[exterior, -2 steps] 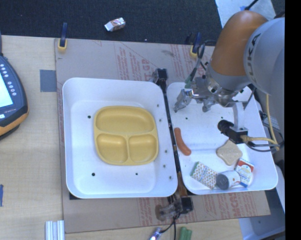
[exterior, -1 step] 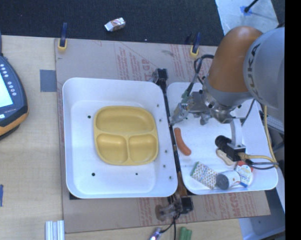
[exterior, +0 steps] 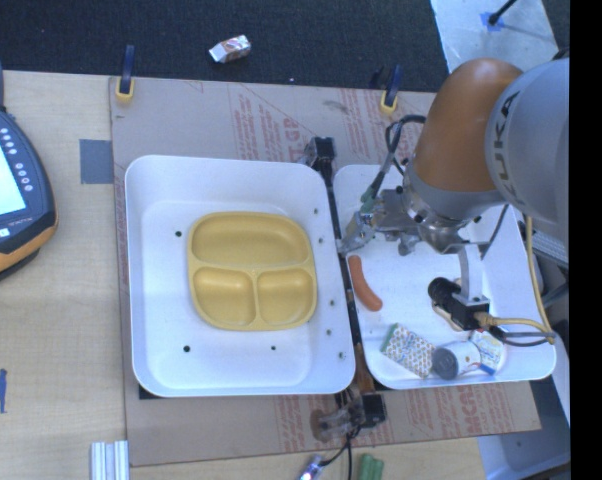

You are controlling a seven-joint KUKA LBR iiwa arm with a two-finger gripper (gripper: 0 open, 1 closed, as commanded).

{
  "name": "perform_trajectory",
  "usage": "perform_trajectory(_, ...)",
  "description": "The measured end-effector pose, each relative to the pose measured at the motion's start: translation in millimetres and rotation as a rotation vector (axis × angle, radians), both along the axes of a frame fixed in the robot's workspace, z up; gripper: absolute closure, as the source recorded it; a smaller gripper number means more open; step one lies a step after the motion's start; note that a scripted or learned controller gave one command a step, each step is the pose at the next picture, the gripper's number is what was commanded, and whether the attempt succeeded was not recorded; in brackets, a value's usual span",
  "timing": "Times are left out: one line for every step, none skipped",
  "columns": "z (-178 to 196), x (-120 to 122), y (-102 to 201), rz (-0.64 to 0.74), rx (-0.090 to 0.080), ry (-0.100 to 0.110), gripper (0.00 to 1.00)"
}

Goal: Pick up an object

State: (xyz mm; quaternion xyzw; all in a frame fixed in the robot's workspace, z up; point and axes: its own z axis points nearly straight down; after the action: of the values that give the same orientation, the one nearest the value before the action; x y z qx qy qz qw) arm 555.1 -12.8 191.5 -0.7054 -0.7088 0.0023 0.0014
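Observation:
My gripper hangs low over the upper left corner of the right bin, close to the wall between the two bins. An orange sausage-shaped toy lies just below it on the bin floor, apart from the gripper. Further toward the front lie a patterned packet and a small white tube with a grey cap. Nothing shows between the gripper's tips.
The left bin holds a yellow divided plate. A teach pendant rests on the bench at far left. A crumpled wrapper lies on the dark floor behind. The arm's bulk covers the right bin's back part.

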Motion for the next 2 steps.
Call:
perform_trajectory(0.2, 3.6, -10.6, 0.000, 0.000, -0.003, 0.00)
perform_trajectory(0.1, -2.1, -9.5, -0.001, 0.000, 0.000, 0.00)
